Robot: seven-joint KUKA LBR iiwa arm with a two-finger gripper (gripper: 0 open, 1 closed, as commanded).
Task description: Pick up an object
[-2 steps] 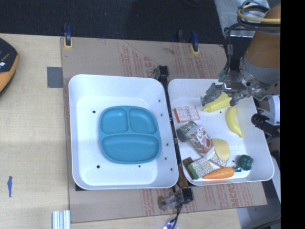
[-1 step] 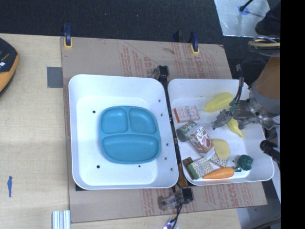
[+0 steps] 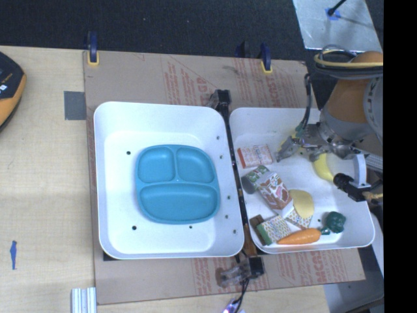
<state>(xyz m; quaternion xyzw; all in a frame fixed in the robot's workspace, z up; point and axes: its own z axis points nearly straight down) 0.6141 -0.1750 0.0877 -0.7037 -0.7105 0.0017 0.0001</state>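
Note:
My gripper (image 3: 305, 150) hangs over the back part of the right bin (image 3: 365, 240), below the arm's orange band (image 3: 348, 100). Its fingers (image 3: 287, 149) are spread open with nothing between them. A yellow banana (image 3: 322, 168) lies just right of the fingertips. A small red-and-white packet (image 3: 255, 156) lies to their left. Nearer the front are a printed pouch (image 3: 272, 188), a pale yellow round piece (image 3: 302, 203), an orange carrot (image 3: 300, 237), a dark green toy (image 3: 335, 222) and a brown bar (image 3: 257, 224).
The left bin (image 3: 111, 175) holds a blue divided plate (image 3: 177, 182). A black clamp (image 3: 223, 99) sits between the bins at the back. A black-and-yellow device (image 3: 8, 87) lies at the bench's far left.

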